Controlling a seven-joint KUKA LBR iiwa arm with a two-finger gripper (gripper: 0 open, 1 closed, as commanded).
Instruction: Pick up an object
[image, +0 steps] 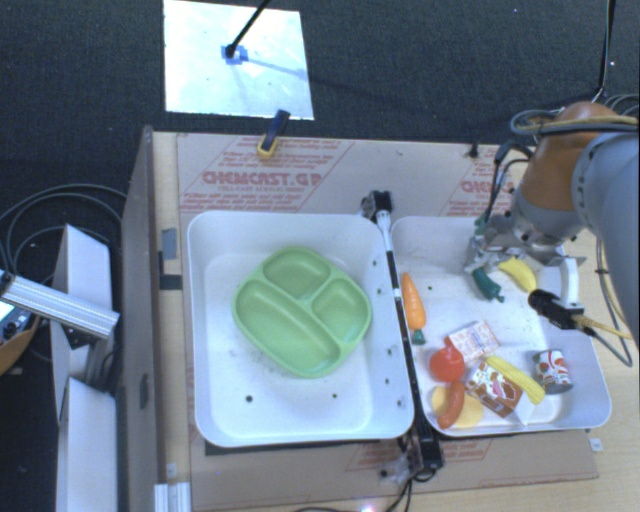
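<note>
Hovering in the right bin (590, 395), the claw (487, 268) touches a banana (517, 273); its grip state is unclear.

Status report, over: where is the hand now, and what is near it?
Hand low in right bin, far end. Banana beside it, not held. Carrot by the divider.

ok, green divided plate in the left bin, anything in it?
Empty. The green plate shows three bare compartments, lying flat in the left bin.
</note>
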